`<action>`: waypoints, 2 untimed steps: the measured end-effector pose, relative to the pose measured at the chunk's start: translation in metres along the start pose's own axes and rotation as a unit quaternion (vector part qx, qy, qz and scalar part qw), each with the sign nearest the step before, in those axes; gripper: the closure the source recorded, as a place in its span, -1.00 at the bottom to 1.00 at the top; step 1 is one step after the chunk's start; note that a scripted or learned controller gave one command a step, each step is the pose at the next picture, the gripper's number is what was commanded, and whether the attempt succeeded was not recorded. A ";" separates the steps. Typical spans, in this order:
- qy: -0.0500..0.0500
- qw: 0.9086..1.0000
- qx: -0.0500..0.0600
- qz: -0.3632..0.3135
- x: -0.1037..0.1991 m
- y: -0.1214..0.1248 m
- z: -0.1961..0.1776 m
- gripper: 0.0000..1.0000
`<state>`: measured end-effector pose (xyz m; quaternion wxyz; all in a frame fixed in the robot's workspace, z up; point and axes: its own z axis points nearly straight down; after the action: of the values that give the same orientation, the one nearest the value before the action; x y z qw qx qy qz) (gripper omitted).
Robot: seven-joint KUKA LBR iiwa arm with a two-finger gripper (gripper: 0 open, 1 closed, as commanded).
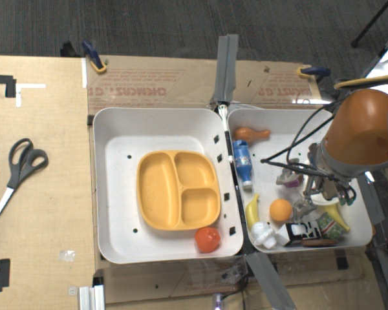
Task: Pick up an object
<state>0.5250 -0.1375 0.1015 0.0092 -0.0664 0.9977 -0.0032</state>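
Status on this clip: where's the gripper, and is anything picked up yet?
Gripper low in the right bin, fingers hidden. Nothing seen held. Orange ball beside it, banana and blue bottle crowding nearby.

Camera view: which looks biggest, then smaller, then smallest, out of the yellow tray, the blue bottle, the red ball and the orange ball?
1. yellow tray, by far the largest
2. blue bottle
3. red ball and orange ball: they look about alike, so I won't rank them.
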 end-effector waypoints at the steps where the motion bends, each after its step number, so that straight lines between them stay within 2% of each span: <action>1: 0.006 0.998 -0.004 0.056 -0.027 -0.024 0.008 -1.00; 2: 0.005 0.975 -0.001 0.220 -0.126 -0.028 0.009 -1.00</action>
<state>0.6533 -0.1487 0.0950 0.0043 0.1549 0.9879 -0.0003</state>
